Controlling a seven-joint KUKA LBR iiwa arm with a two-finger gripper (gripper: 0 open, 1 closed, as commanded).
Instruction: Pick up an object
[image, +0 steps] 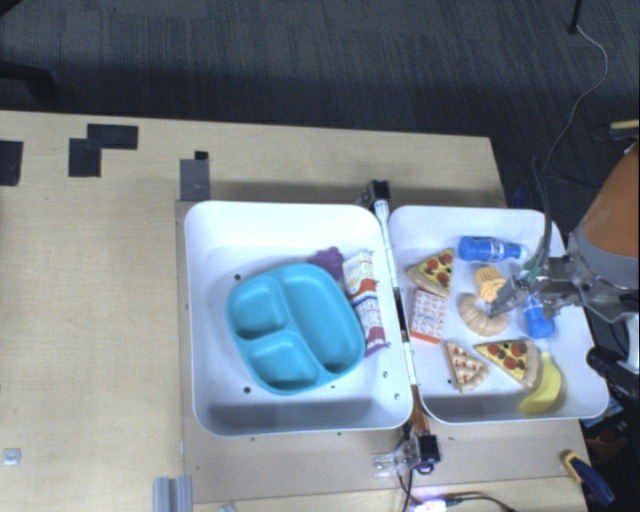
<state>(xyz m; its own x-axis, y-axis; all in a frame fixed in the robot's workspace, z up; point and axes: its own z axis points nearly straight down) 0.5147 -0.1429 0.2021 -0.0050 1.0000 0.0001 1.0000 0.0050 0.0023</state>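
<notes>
Lighting's pretty even and bright over the bench (90, 330), looks like diffuse overhead light, no harsh hotspots. The 2 white bins run close to blown out: the left bin (215, 300) and right bin (580, 390) lose most surface detail, with just soft grey shading along their inner walls. The blue tray (295, 330) casts a faint shadow. The dark floor (300, 60) up top is murky. Overall soft, low-res, small items look smeary.
</notes>
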